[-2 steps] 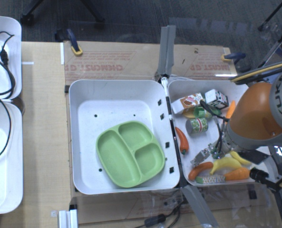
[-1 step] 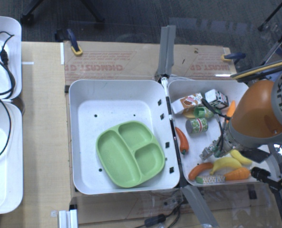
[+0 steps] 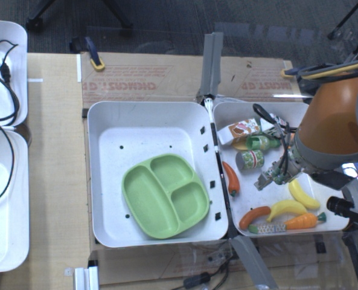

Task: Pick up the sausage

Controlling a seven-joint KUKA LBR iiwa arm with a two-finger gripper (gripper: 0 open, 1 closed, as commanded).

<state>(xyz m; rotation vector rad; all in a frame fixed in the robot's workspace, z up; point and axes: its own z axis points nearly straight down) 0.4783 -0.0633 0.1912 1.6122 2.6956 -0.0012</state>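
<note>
Right bin (image 3: pixel 332 229): sausage (image 3: pixel 254 215), reddish-orange, lying near the front wall, just left of a banana (image 3: pixel 286 208) and a carrot (image 3: pixel 301 221); red chili pepper (image 3: pixel 231 179) against the left wall. Left bin (image 3: pixel 100 162): green divided plate (image 3: pixel 165 195). Claw (image 3: pixel 268 178) low over the right bin beside a green can (image 3: pixel 250 159), apart from the sausage; apparently grasping nothing, though whether clenched or released cannot be told.

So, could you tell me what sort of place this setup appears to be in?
Probably a robotics lab bench for pick-and-place trials: an arm reaches over two white bins, the right one scattered with toy food like a banana and sausage, the left holding a green plate, cables nearby.
</note>
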